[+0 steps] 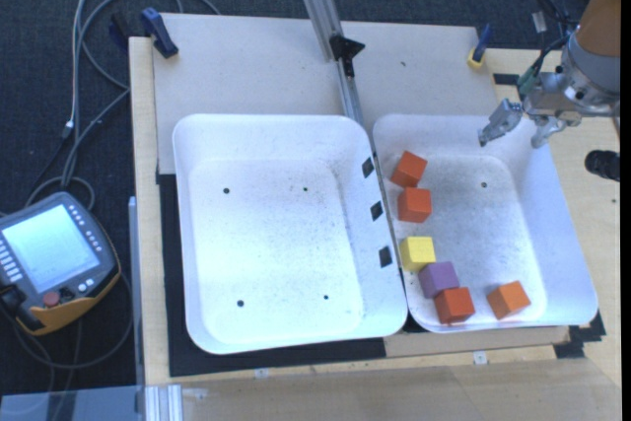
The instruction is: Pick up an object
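Camera view, nearest first: blocks crowd the right bin [552, 212], red [455, 304], orange [509, 299], purple [438, 277] and yellow [417, 252] low in the frame, two more orange ones up its left wall. Farther back, the fingers [521, 125] hang spread and released over the bin's upper right rim, well apart from every block. Touching neighbours could jam a grasp.

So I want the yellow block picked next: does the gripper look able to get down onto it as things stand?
Probably yes, but tightly. The gripper hangs above the right bin's far corner with nothing between it and the yellow block. The purple block touches that block's near side, so the jaws have little room there.
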